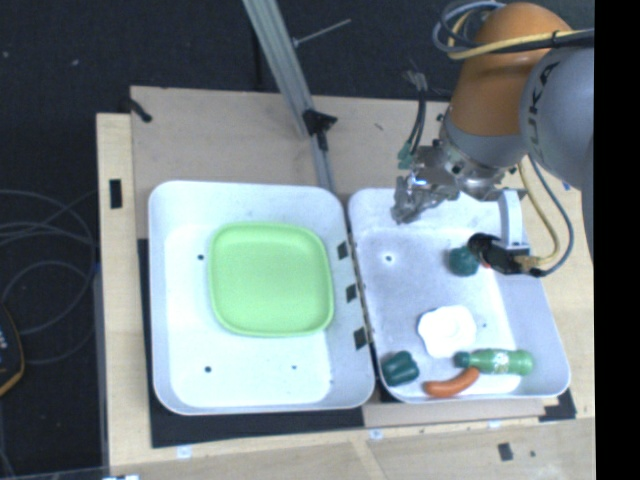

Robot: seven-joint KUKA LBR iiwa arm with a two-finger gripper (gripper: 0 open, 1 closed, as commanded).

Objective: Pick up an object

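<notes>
My gripper (410,204) hangs over the far left part of the right bin (385,298), with no object under it that I can see. A teal round object (462,261) lies to its right, further toward the bin's middle. Along the near side lie a white lump (445,330), a green bottle (495,361) on its side, an orange sausage-shaped piece (450,385) and a dark green block (400,368) in the near left corner.
The left bin (180,298) holds a light green square plate (271,279). A grey metal pole (285,58) slants in from the top toward the gap between the bins. Bare bench surrounds both bins.
</notes>
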